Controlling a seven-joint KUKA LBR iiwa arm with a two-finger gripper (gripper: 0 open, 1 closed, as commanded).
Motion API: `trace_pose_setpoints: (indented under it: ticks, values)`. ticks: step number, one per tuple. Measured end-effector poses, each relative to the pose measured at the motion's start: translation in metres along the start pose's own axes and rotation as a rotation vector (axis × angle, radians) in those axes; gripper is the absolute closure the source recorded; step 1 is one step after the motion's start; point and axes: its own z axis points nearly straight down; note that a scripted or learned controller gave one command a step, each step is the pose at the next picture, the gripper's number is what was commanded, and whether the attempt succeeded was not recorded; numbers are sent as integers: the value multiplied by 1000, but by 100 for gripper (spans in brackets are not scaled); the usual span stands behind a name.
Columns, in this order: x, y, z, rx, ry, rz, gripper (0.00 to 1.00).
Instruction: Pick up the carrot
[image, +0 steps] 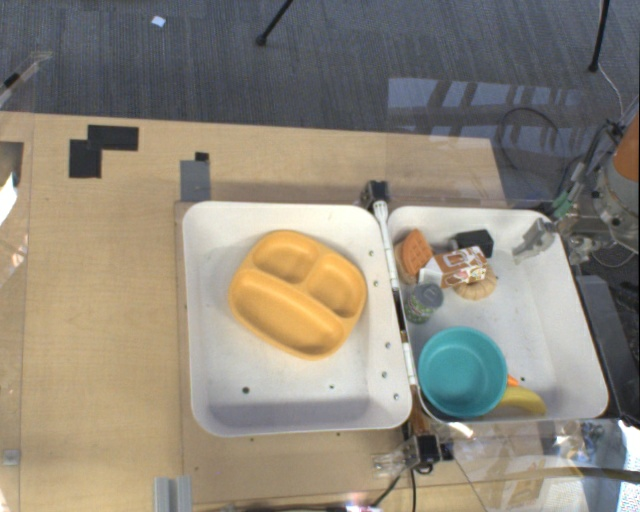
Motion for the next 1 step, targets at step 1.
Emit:
trace_pose_setpoints:
  ticks: [1]
  values:
    - [-23,-70,-98,-12,-8,-85,0]
